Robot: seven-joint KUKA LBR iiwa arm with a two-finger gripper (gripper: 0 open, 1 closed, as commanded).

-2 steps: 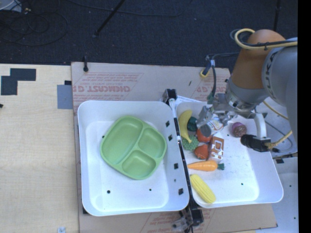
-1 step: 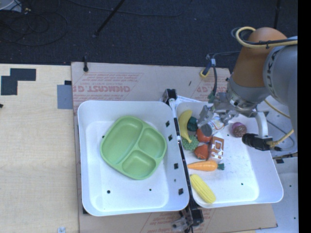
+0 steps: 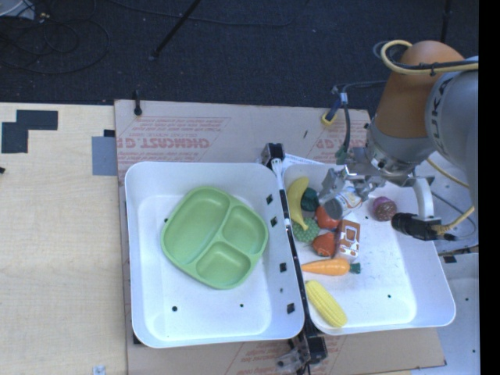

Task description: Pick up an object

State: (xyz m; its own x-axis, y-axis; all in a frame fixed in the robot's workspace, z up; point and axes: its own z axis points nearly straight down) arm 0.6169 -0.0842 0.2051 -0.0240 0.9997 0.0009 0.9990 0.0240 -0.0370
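Corn [image 3: 325, 303], well below jaws [image 3: 334, 196]

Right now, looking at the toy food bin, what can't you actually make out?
- Pincer: fingers blur against the clutter; open or shut unclear, camera view.
- Dark green item: partly under the pincer, identity unclear.
- Small carton: print too small to read.
- Arm: cut off by the right edge.

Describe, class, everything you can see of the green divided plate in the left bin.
The green divided plate is pale green, plastic-looking, with rounded corners and three compartments: one large, two smaller. It lies flat and right way up, turned at an angle, on the floor of the left white bin, toward its middle. Nothing lies in it, and only the bin touches it.
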